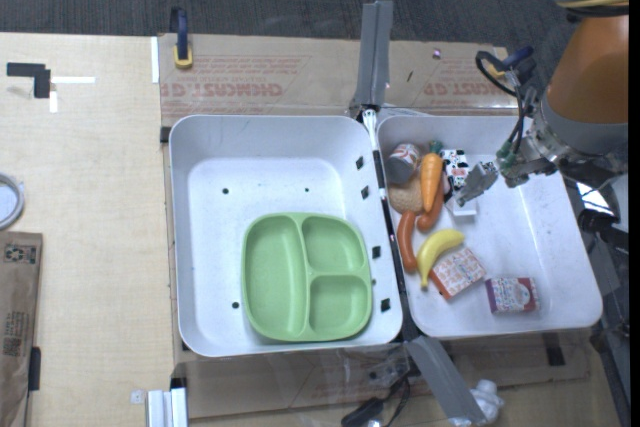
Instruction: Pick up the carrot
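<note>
The orange carrot lies lengthwise near the left wall of the right bin, its tip toward the bin's back. It rests among other toy foods, touching a tan bread piece. My gripper hangs just right of the carrot, a short gap away, over a small white item. Nothing from the bin can be seen held in it. The grey arm with its orange band comes in from the right.
A red sausage, a yellow banana, a red-and-white box and a pink packet lie in front of the carrot. A black-and-white toy sits behind it. The left bin holds a green divided plate.
</note>
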{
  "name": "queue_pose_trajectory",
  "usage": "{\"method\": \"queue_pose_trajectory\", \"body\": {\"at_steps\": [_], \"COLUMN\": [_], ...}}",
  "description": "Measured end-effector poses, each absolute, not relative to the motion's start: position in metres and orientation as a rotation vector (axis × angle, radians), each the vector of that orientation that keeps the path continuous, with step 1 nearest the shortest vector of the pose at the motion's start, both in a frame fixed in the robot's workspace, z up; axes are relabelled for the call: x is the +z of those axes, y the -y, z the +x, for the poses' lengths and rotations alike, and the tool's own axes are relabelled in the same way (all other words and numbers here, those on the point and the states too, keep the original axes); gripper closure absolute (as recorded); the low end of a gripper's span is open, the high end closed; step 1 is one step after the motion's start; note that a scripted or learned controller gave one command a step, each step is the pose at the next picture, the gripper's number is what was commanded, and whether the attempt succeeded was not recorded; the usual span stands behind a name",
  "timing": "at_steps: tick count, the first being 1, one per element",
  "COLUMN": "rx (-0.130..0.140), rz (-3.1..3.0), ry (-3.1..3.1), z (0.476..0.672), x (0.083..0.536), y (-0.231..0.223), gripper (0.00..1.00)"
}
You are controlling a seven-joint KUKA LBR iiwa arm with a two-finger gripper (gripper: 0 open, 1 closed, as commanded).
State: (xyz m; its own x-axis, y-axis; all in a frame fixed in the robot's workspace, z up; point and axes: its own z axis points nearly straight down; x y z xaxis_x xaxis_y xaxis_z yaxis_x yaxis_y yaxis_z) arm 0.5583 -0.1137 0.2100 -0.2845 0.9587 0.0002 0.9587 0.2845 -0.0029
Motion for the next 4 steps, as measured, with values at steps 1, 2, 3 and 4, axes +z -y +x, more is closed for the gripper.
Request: {"method": "queue_pose_trajectory", "body": {"at_steps": [1, 2, 3, 4], "rx": [0.004, 0.004, 0.002, -0.018], "rz": [-1.881, -1.881, -1.822, -1.783], "ry": [2.514, 2.514, 2.56, 2.615], "z": [0.559, 0.559, 0.638, 0.649], "x": [0.219, 0.219, 0.191, 0.117], "y": [0.115, 0.114, 0.07, 0.098], "gripper": [1.0, 0.0, 0.0, 0.0]}}
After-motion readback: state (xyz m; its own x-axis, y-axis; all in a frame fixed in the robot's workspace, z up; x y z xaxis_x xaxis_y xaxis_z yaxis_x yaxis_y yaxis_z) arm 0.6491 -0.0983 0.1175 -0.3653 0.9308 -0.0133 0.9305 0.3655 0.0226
